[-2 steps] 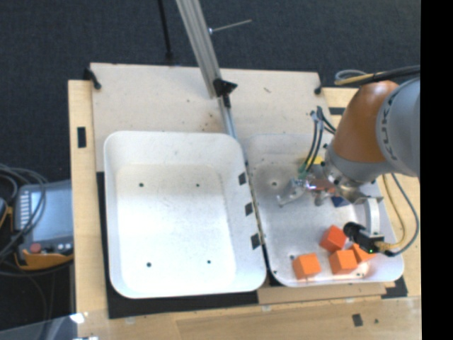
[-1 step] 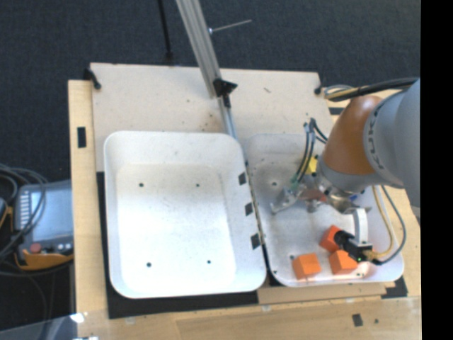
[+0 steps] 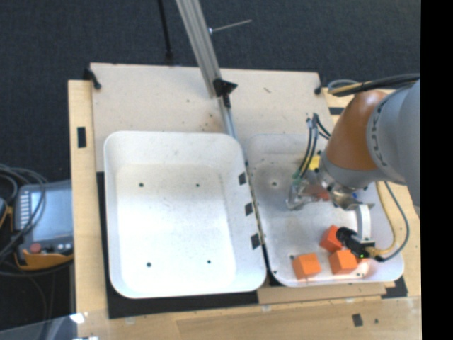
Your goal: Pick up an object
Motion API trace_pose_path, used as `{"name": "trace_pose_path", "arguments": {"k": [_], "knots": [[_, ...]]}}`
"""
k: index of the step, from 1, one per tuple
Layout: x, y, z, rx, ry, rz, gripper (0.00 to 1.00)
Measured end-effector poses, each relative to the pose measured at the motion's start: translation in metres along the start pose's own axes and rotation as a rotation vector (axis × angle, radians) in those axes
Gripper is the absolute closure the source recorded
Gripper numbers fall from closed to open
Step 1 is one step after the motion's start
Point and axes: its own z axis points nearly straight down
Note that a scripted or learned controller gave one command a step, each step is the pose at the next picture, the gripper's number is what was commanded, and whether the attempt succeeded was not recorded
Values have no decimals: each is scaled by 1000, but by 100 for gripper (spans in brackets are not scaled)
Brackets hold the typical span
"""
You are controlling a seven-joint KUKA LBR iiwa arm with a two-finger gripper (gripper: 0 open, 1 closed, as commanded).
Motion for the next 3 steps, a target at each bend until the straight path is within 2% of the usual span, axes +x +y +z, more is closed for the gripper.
{"name": "trace_pose_path", "arguments": {"k": [2, 3], "knots": [[-12, 9, -111, -1, -1, -14, 100], [42, 8, -104, 7, 1, -17, 100]]}}
